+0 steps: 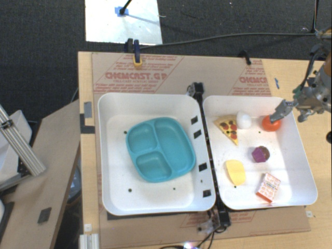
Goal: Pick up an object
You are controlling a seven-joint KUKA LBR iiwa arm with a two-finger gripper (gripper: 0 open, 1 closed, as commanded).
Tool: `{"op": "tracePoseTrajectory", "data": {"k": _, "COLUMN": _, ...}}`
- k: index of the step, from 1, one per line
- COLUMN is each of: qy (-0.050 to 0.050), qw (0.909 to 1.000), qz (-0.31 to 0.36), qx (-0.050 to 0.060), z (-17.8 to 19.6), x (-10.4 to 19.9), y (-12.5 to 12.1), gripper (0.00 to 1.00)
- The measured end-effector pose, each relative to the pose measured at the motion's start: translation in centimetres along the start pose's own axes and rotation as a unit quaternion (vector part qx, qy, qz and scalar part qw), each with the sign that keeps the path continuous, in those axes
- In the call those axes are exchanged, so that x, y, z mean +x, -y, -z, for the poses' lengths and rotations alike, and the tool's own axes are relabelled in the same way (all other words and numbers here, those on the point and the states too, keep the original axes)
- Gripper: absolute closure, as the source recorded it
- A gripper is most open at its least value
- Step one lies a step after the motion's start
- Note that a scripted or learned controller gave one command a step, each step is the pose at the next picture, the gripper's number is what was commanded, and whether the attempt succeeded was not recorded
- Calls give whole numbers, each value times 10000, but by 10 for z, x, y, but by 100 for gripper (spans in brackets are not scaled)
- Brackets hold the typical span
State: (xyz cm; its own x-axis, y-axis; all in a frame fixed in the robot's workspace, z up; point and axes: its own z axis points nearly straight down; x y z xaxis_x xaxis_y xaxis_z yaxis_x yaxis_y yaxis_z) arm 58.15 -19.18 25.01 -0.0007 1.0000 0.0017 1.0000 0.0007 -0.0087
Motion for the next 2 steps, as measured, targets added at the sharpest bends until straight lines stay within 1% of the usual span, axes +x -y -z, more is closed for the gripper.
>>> {"op": "tracePoseTrajectory", "data": {"k": 1, "qy": 12, "qw": 10000, "qz": 15, "qx": -52, "z": 6, "x": 1, "y": -2, "gripper": 0}}
{"op": "tracePoseTrajectory", "data": {"k": 2, "qy": 9, "qw": 10000, "qz": 1, "qx": -35, "z": -45, "x": -9, "y": 1, "gripper": 0}}
